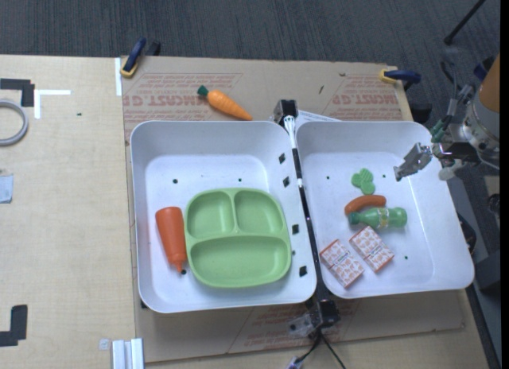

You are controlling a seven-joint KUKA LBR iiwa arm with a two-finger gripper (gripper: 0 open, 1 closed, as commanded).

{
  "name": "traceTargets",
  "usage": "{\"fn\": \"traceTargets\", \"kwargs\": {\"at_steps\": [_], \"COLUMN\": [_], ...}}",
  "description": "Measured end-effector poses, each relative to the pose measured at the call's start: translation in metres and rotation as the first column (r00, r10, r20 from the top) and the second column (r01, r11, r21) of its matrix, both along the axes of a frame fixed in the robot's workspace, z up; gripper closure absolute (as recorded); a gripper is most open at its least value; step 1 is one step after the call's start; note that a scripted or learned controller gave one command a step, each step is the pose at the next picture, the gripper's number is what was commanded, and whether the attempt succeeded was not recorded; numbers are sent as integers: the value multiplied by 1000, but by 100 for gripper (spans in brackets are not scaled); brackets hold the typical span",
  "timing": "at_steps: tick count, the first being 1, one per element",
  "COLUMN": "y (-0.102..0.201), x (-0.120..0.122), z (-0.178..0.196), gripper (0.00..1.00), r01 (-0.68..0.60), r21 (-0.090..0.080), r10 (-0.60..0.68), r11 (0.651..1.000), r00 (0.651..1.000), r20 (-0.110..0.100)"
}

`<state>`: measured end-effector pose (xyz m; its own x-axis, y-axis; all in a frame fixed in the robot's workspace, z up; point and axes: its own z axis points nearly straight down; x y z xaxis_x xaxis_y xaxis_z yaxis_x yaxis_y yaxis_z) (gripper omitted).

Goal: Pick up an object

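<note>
My gripper [429,164] hangs over the right bin [445,272] near its upper right corner, open, with nothing between its fingers. Left of it and lower in that bin lie a small green leafy piece [363,179], an orange sausage [366,203] and a green bottle [382,217] on its side. Two red-and-white cracker packs [342,262] [371,248] lie near the bin's front. The nearest of these, the green piece, is well apart from the fingers.
The left bin [151,153] holds a green divided plate [237,237] and an orange cylinder [170,236] at its left wall. A toy carrot [225,103] lies on the cardboard behind the bins. Clamps [133,57] [400,77] hold the cardboard's back corners.
</note>
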<state>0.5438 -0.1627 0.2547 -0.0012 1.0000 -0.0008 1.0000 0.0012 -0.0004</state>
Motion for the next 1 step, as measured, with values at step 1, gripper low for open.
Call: {"fn": "traceTargets", "kwargs": {"at_steps": [1], "y": [37], "x": [31], "z": [-150], "gripper": [0], "r01": [19], "r21": [0], "r10": [-19], "r11": [1000], "r00": [1000], "r20": [1]}}
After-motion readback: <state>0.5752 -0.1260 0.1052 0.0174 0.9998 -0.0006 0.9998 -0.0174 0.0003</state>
